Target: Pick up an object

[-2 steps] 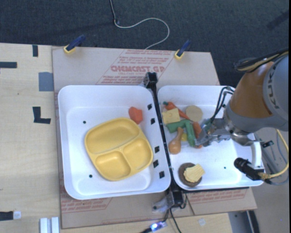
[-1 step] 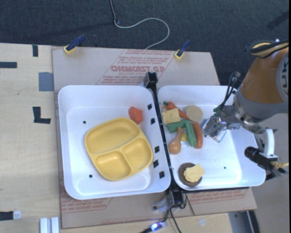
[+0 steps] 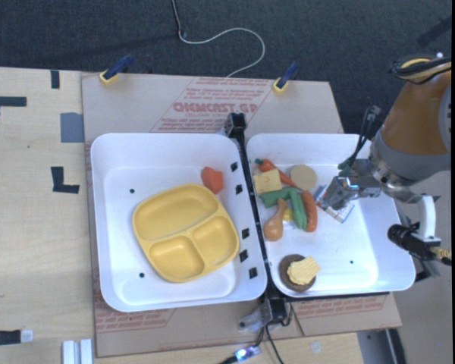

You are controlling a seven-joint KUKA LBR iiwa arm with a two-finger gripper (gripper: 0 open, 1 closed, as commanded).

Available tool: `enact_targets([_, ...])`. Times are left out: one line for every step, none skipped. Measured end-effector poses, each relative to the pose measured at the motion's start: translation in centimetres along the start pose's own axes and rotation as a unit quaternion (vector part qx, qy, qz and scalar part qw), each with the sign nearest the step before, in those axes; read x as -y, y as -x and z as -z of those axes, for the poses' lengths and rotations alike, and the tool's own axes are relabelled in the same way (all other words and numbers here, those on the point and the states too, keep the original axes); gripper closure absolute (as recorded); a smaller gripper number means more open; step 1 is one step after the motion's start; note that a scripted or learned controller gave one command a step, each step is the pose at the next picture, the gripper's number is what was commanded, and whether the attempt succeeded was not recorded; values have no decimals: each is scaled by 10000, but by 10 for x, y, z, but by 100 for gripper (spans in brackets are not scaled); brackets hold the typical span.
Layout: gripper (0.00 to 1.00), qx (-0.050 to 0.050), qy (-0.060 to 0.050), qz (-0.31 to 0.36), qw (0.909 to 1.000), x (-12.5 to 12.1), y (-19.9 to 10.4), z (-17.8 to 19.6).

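The right bin (image 3: 364, 268) holds a heap of toy food: a yellow cheese block (image 3: 267, 181), a tan round piece (image 3: 303, 177), a green bean pod (image 3: 292, 200), a carrot (image 3: 309, 211), a tan drumstick (image 3: 274, 224) and, nearer the front, a brown cookie with a yellow top (image 3: 299, 271). My gripper (image 3: 334, 198) hangs over the right bin just right of the heap, pointing towards the carrot and bean pod. Nothing shows between its fingers. The left bin holds a yellow divided plate (image 3: 185, 231) and a small orange-red piece (image 3: 211, 178).
The two white bins sit side by side on a cardboard sheet (image 3: 205, 105) with a black divider clip (image 3: 235, 123) between them. The arm's orange and grey body (image 3: 413, 131) covers the right bin's far right corner. A white cable (image 3: 212, 36) lies on the dark floor behind.
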State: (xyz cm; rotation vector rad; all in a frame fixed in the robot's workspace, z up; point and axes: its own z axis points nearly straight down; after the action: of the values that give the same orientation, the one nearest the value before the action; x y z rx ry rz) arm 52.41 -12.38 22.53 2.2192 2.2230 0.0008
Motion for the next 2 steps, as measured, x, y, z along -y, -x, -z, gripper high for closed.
enact_targets([100, -9, -8, 22, 10000, -14, -44, 5])
enact_targets([100, -6, -15, 26, 10000, -31, -96, -8])
